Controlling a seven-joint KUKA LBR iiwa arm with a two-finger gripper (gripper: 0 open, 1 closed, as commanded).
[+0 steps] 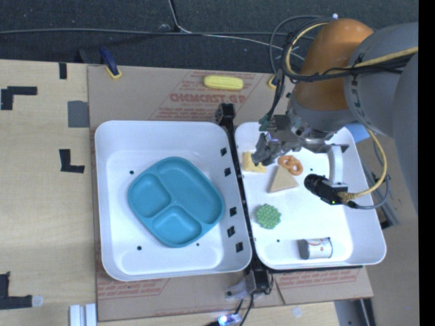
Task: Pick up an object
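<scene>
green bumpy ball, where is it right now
The green bumpy ball lies in the right bin, near its left wall, just below the tan wedge.

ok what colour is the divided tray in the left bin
Light blue; the divided tray shows clearly in the camera view.

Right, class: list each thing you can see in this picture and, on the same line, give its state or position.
Blue tray: flat in the left bin, compartments bare.
Gripper: low over the right bin, above the yellow piece.
Yellow piece: lying at the right bin's left wall.
Tan wedge: lying flat.
Pretzel: lying flat beside the wedge.
Green ball: resting alone.
Small can: on its side.
Corn cob: lying outside the bins.
</scene>
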